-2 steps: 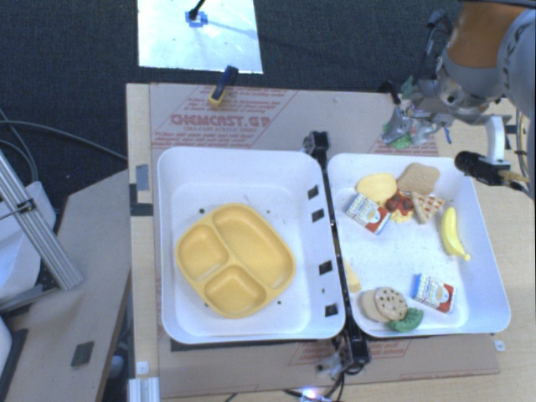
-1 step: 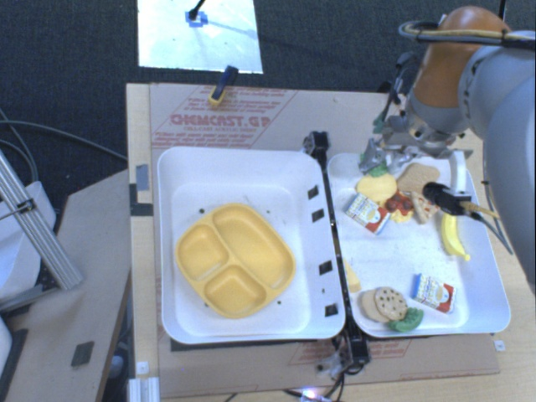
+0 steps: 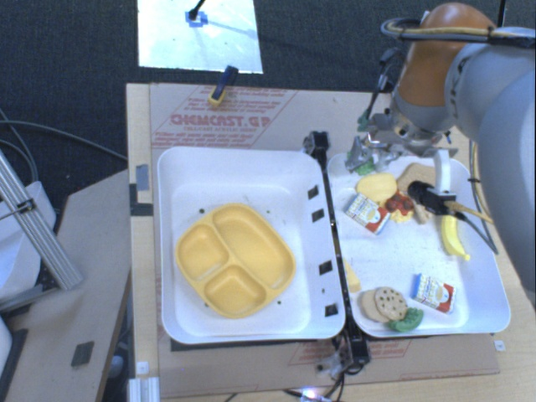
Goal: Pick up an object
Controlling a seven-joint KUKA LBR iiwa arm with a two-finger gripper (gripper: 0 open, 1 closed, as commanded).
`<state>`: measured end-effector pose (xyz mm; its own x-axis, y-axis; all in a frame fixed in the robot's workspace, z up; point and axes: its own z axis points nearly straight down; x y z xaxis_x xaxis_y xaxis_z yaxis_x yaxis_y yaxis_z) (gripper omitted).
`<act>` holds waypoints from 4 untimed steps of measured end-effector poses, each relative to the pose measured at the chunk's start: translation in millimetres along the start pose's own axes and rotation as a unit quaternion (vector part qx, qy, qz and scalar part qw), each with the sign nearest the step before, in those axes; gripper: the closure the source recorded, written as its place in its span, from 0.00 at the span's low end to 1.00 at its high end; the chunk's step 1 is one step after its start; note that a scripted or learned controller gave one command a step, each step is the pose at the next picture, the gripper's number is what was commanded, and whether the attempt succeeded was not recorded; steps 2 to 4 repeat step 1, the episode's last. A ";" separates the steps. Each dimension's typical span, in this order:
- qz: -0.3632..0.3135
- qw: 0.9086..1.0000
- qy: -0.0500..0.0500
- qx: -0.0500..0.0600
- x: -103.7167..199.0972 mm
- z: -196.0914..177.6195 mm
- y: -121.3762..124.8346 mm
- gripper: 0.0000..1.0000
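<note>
Cookie (image 3: 386, 303) and banana (image 3: 453, 236) fill right bin (image 3: 494, 308); left bin (image 3: 193, 162) holds yellow tray (image 3: 234, 260); gripper (image 3: 366, 155) state unclear.

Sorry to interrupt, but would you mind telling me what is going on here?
A robot arm reaches into the right bin, its gripper low at the far corner above the toy food. Nothing is visibly held. A banana, cookie and small cartons lie there. The left bin holds a yellow tray.

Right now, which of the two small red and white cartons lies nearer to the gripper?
The carton at the far end of the right bin, beside the yellow lump, just below the gripper. The other carton lies near the front, by the cookie.
</note>
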<state>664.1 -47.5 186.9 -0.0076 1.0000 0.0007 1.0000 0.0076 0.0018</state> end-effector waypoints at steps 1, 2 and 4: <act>0.002 1.000 -0.001 -0.004 -39.6 84.9 -30.8 1.00; 0.002 1.000 -0.001 -0.004 -39.6 84.9 -30.8 1.00; 0.002 1.000 -0.001 -0.004 -39.6 84.9 -30.8 1.00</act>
